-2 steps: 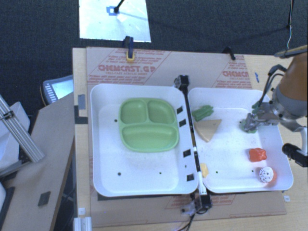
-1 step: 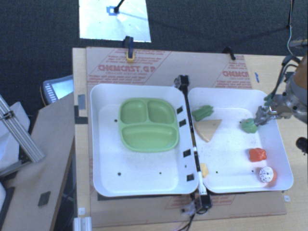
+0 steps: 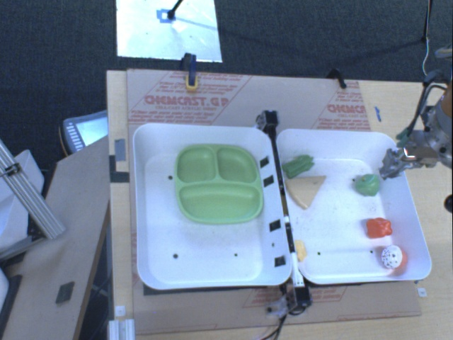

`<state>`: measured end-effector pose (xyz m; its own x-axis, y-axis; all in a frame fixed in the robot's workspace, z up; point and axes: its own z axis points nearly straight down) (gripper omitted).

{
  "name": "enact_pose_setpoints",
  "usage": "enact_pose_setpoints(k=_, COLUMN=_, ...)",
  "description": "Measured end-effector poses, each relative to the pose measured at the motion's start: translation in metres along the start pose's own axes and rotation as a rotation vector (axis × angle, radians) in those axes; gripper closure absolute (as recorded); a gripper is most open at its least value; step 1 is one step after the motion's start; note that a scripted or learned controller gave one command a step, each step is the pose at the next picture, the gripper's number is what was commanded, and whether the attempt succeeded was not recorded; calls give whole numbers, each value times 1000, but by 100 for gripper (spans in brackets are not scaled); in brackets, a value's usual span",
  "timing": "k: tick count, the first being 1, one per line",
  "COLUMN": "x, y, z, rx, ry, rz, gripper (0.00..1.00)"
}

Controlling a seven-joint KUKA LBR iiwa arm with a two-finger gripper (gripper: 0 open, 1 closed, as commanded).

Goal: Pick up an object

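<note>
The right bin (image 3: 417, 239) holds several small items. A green lump (image 3: 367, 185) lies near its right wall. A leafy green piece (image 3: 299, 165) and a pale yellow wedge (image 3: 306, 188) sit near the divider. A red piece (image 3: 379, 227) and a white spotted ball (image 3: 391, 257) lie toward the front right, and a small yellow bit (image 3: 300, 250) rests at the front left. My gripper (image 3: 391, 166) hangs over the bin's right rim, just right of and above the green lump. Nothing shows between its tips.
The left bin (image 3: 152, 261) carries a green divided plate (image 3: 218, 184). Black clips run along the divider (image 3: 277, 190) between the bins. A yellow clamp (image 3: 191, 82) grips the bench's back edge. A metal frame (image 3: 28, 197) stands at the far left.
</note>
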<state>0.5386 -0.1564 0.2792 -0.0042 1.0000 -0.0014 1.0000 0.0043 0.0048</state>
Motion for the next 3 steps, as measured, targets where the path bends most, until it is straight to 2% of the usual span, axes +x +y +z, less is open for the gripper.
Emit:
enact_pose_setpoints(k=1, x=57, y=19, z=1, rx=1, ry=3, rz=-6, gripper=100)
enact_pose_setpoints(k=2, x=103, y=42, z=20, rx=3, ry=2, rz=-5, gripper=100)
enact_pose_setpoints(k=3, x=151, y=65, z=17, rx=1, ry=3, rz=-5, gripper=100)
